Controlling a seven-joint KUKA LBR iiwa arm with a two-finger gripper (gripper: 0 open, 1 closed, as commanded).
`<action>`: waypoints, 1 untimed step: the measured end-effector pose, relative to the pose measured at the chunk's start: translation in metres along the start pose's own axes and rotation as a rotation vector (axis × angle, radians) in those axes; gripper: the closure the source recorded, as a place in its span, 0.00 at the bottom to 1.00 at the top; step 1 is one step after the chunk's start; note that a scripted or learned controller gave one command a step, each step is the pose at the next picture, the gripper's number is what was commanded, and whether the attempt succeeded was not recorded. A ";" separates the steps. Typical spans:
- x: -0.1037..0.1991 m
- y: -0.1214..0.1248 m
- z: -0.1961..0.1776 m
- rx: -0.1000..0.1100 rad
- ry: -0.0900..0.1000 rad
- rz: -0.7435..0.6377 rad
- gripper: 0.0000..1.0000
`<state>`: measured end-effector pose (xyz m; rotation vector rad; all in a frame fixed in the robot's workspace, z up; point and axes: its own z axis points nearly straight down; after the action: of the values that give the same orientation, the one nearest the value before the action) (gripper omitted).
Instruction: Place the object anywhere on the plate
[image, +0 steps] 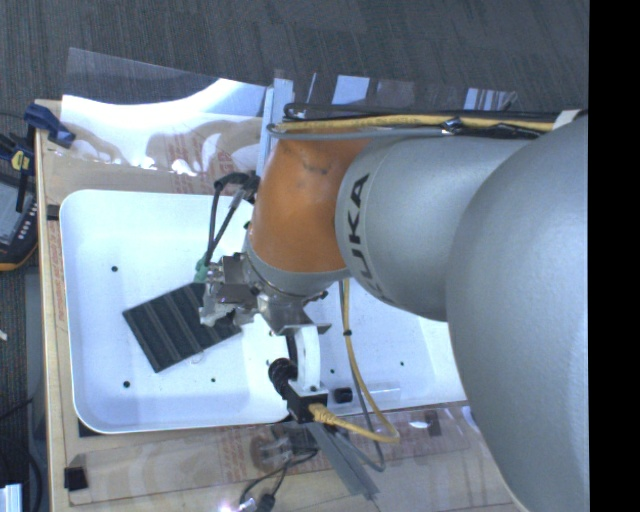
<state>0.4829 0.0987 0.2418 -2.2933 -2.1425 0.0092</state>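
camera view: single slanted look down — arm (430, 230) comes in from the right and covers most of the near bin.
claw: claw (222, 300) sits low under the orange wrist band, right at the near end of the dark ribbed plate; whether it is spread or closed I cannot tell — wrist hardware hides it, and nothing is seen gripped.
plate: dark ribbed plate (178, 325) lies flat on the bin floor, extending from the claw toward the view's lower left; its right end appears to reach under or touch the claw.
long axis: runs diagonally, lower left up to the claw — the claw is at one end, not over the middle.
object: the thing to be placed can't be made out; if carried, it is hidden under the wrist.
key relation: plate is directly beneath and just left of the claw, so I judge a release here would land on its near edge.
materials: plate — matte black, parallel grooves, rectangular. bin (100, 400) — glossy white, shallow, rounded corners.
worktop: pale wood worktop (150, 470) below the bin.
cabling: yellow cable (350, 425) loops behind the claw.
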 end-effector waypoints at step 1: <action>0.121 -0.016 -0.061 -0.003 0.003 0.086 1.00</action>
<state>0.4750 0.2202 0.3026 -2.3839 -2.0424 0.0028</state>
